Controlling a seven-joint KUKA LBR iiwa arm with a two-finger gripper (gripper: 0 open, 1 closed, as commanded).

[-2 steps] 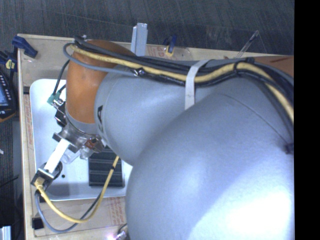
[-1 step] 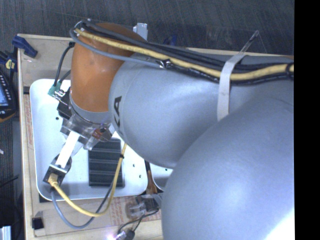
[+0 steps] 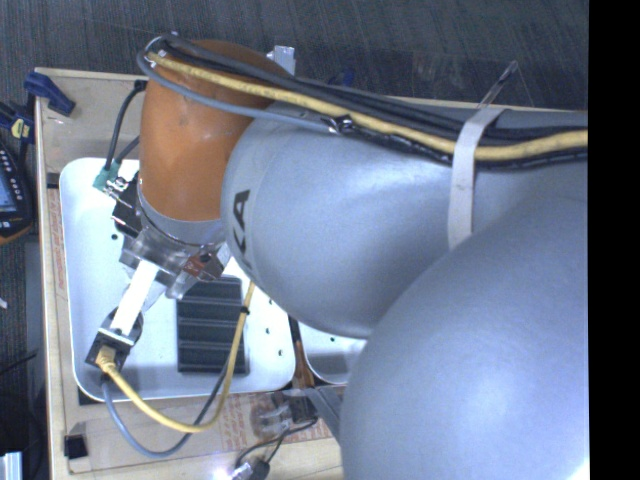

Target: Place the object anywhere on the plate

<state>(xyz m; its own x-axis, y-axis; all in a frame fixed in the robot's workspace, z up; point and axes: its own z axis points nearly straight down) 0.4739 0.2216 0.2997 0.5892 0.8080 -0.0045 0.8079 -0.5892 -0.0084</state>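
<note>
Along the near edge of the wooden bench (image 3: 60, 268), a thin yellow cable (image 3: 170, 418) looped up past the near rim of the left shallow white bin (image 3: 80, 268). Over that bin's near half hung the gripper (image 3: 210, 326), a black ribbed block seen from above; whether it was apart or together could not be told. Where the object lay, and how its long axis ran, could not be told either. Farther back rose the arm's orange band (image 3: 185, 148), and the bulky grey arm (image 3: 400, 268) covered the right bin's side.

Even, soft light; the arm (image 3: 400, 268) looms close, perhaps slightly blurred.
</note>
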